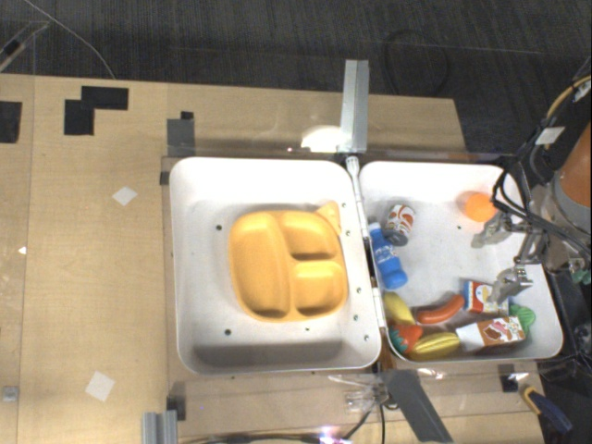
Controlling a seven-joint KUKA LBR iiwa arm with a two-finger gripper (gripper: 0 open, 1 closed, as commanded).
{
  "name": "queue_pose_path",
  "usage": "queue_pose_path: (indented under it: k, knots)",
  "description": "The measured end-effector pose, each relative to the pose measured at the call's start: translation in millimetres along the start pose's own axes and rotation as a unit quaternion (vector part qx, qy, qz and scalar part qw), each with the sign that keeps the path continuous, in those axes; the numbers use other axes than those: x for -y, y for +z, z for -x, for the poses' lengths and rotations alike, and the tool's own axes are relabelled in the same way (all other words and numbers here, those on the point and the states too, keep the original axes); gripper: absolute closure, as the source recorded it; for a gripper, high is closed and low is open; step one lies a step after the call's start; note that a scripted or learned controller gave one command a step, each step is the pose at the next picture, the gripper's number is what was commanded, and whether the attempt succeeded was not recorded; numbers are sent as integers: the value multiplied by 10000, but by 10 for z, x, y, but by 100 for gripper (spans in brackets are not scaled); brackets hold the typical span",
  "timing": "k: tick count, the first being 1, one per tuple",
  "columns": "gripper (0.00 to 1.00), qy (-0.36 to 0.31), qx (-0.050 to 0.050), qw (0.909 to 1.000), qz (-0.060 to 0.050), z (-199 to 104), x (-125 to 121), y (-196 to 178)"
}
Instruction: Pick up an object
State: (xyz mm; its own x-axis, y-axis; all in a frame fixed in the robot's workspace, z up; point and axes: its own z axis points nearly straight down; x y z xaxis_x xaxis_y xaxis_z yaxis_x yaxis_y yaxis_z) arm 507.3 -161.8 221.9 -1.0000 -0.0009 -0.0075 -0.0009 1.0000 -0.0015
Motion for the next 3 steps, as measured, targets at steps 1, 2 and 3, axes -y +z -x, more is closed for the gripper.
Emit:
queue_pose_path:
  k: [1, 2, 3]
  knots:
    - [0, -645, 7, 9979, -3, 216, 189, 195]
    - [0, -640, 85, 9979, -35, 582, 376, 1185]
    - [0, 1901, 25, 9818, 1, 1478, 421, 1247]
